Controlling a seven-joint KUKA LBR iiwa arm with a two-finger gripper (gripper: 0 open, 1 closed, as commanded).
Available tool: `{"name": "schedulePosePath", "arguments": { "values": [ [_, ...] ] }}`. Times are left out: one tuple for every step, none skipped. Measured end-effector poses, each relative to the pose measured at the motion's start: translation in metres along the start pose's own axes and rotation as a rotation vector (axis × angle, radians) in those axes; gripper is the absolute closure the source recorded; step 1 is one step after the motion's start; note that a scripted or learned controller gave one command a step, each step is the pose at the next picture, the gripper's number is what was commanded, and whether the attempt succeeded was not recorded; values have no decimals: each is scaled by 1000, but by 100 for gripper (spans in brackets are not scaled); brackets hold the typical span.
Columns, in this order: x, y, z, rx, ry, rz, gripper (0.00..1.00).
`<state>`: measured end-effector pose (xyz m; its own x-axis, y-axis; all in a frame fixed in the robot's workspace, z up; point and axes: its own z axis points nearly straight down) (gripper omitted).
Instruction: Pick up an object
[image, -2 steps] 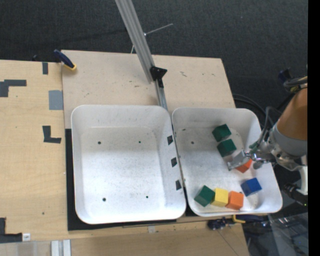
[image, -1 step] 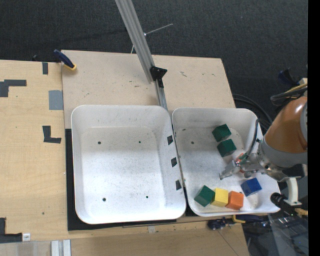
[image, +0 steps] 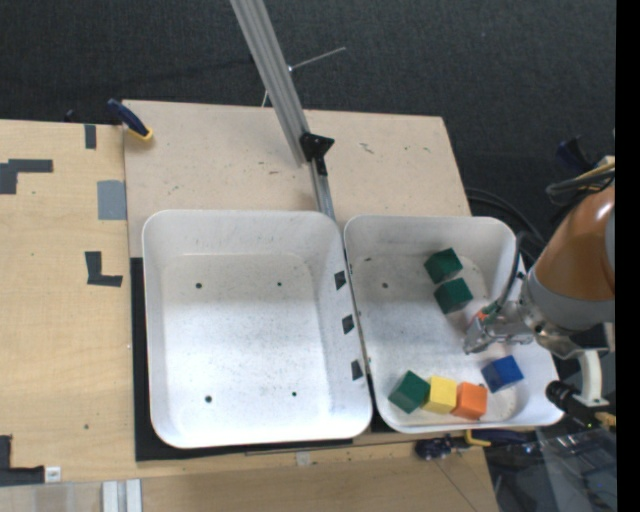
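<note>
The right bin (image: 400, 232) holds several small blocks. Two dark green blocks (image: 443, 266) (image: 453, 294) sit near its back right. Along the front edge lie a green block (image: 408, 391), a yellow block (image: 441, 393) and an orange block (image: 471, 400) in a row. A blue block (image: 502, 373) rests just right of them. My gripper (image: 484, 331) hangs low over the right side of this bin, between the lower dark green block and the blue block. I see nothing between its fingers.
The left bin (image: 160, 300) stands beside the right one, sharing a middle wall. A slanted metal pole (image: 280, 80) runs down from the top to the bins' back edge. The grey arm with its orange band (image: 585, 250) fills the right side.
</note>
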<state>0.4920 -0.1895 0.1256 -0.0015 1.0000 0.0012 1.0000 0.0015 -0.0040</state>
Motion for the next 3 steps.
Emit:
{"name": "schedulePosePath", "arguments": {
  "values": [
    [5,2,-62,-8,-3,-1,100],
    [2,4,-125,-10,-4,-1,100],
    [3,5,-148,-5,-2,0,100]
  ]
}}
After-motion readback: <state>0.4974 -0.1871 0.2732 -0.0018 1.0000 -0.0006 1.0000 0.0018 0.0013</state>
